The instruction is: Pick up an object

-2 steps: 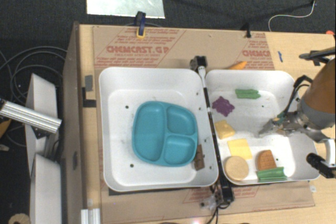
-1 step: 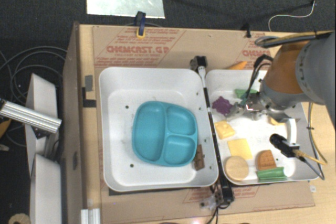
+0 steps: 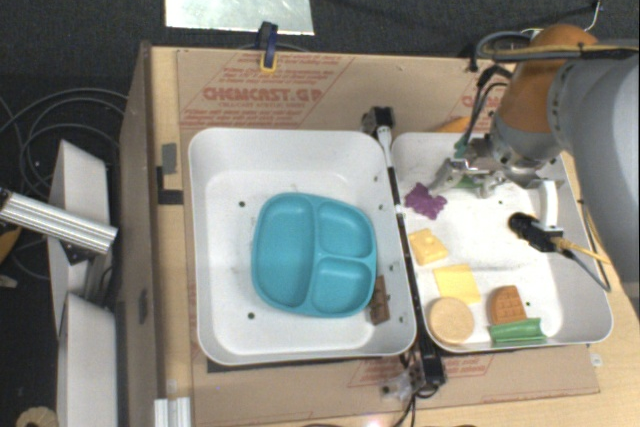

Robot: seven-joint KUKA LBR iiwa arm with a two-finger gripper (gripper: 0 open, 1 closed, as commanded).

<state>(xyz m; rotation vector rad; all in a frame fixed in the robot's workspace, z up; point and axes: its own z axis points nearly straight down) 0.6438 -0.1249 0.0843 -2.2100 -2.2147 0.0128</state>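
- The pincer [image 3: 468,181] is seen low over the far part of the right white bin [image 3: 480,237]. Its two fingers are spread apart, and nothing is seen between them.
- A purple toy grape bunch [image 3: 425,203] is noted just beside the pincer, on its left and slightly nearer the camera. It lies on the bin floor close to the wall shared with the left bin; contact with the pincer cannot be told.
- A yellow cheese-like wedge [image 3: 427,246] is recorded further toward the camera from the pincer, past the grapes.
- A pale yellow square slice [image 3: 455,283] lies beyond the wedge, well apart from the pincer.
- A round beige biscuit [image 3: 451,320], a brown waffle-like piece [image 3: 507,303] and a green piece [image 3: 517,332] are logged at the bin's near edge, furthest from the pincer.
- The left white bin [image 3: 222,215], to the pincer's left, holds a teal divided plate [image 3: 310,255], with a small brown piece [image 3: 380,300] at the plate's near right edge.
- Both bins rest on the cardboard-covered bench [image 3: 260,95].
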